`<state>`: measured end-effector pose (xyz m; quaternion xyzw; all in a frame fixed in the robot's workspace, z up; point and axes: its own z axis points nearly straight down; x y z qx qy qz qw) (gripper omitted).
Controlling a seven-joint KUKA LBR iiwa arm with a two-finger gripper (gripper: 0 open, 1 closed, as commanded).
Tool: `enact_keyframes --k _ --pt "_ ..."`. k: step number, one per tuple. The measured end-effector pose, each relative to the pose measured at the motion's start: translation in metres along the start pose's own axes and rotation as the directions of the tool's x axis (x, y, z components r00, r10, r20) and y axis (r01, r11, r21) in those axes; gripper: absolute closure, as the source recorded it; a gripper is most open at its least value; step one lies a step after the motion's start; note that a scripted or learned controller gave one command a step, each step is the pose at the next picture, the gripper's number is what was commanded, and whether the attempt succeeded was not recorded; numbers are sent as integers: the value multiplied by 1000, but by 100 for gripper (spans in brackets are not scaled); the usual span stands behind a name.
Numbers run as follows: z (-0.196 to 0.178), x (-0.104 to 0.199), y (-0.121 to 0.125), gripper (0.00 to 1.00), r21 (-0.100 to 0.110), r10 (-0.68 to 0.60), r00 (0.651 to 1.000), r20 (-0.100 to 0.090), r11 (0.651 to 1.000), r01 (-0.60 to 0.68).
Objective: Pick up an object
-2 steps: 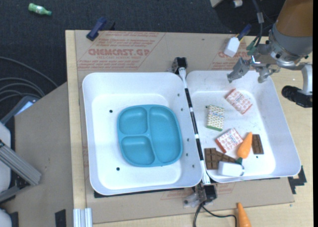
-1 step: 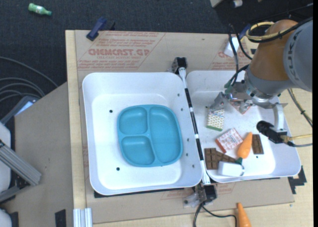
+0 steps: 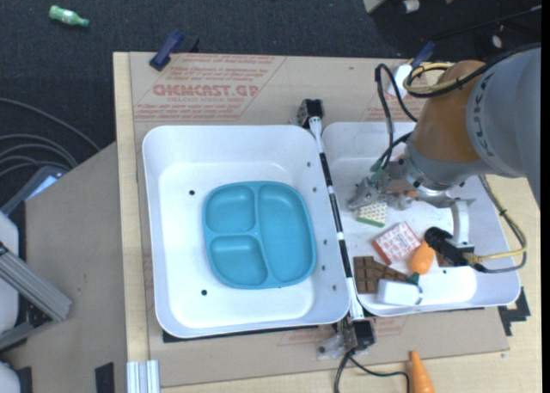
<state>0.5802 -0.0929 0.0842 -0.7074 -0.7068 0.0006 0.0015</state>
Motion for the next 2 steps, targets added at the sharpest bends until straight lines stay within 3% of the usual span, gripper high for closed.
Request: enact_keyframes --k 1,2 --pt "-10 0 0 100 -1 1 1000 0 1000 -1" --pt "-100 83 -7 100 -3 -2 1000 0 1000 2"
